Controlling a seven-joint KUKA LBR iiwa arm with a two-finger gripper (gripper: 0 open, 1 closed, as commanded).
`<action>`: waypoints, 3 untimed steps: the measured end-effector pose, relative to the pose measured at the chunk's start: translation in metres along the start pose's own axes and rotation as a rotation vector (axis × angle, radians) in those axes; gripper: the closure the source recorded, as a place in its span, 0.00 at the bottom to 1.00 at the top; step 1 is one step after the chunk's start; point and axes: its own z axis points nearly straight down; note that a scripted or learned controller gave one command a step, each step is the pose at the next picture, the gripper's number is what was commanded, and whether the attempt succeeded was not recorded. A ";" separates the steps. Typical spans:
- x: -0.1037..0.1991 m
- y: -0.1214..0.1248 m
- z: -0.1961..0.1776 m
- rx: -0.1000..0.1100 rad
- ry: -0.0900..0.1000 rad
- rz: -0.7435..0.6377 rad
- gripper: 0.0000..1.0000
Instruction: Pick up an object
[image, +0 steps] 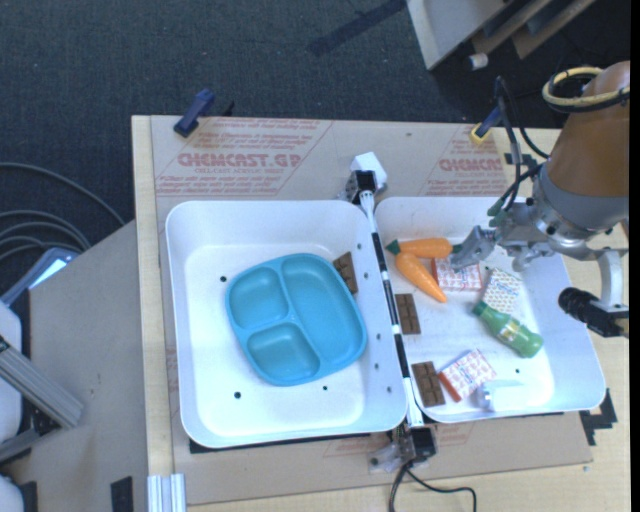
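1. Pincer (470, 250) is hanging low over the right bin (570, 385), just right of the two carrots (420, 262), which I am taking as my landmark; whether its tips are parted or closed I cannot tell from where I am standing, and nothing is showing between them.
2. Candidates are lying right of and below the carrots: a red-patterned packet (460, 277) right under the tool, a green bottle (509, 331) further right and lower, another packet (467, 373) well below.
3. To my eye, it is lining up a descent; it should be centring on one item, not on overlapping ones.
4. Reaching in from the right, the grey arm (585, 150) is bending down toward the carrots, orange band uppermost.
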 end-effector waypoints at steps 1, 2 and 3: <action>0.020 0.059 0.105 -0.008 0.000 0.000 0.00; 0.012 0.102 0.128 0.003 -0.003 0.002 0.00; 0.009 0.100 0.120 0.012 -0.006 0.005 1.00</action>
